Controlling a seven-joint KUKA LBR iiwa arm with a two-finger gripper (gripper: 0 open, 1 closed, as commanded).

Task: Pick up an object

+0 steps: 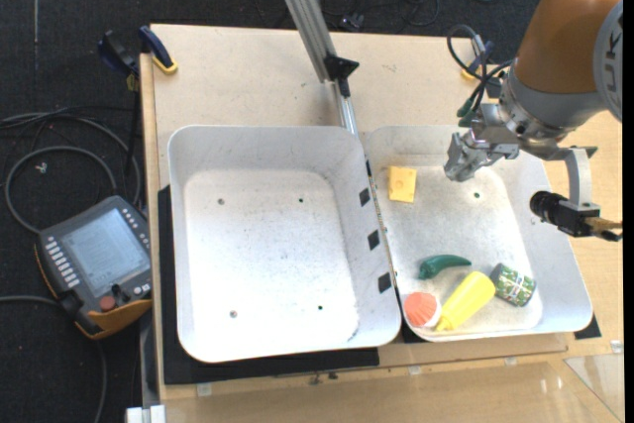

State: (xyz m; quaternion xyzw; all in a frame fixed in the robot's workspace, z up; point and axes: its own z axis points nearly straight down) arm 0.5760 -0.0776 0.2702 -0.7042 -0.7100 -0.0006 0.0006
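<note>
Camera view: arm (565, 45) reaches from right; end effector (462, 163) hangs above right bin (555, 253), finger state unclear.

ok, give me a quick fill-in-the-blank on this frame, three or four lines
1. The yellow block, green pepper and can all lie in the ____ bin.
2. The thing nearest the gripper is the ____.
3. The orange ball touches the yellow ____.

Missing words: right; yellow block; bottle
</note>
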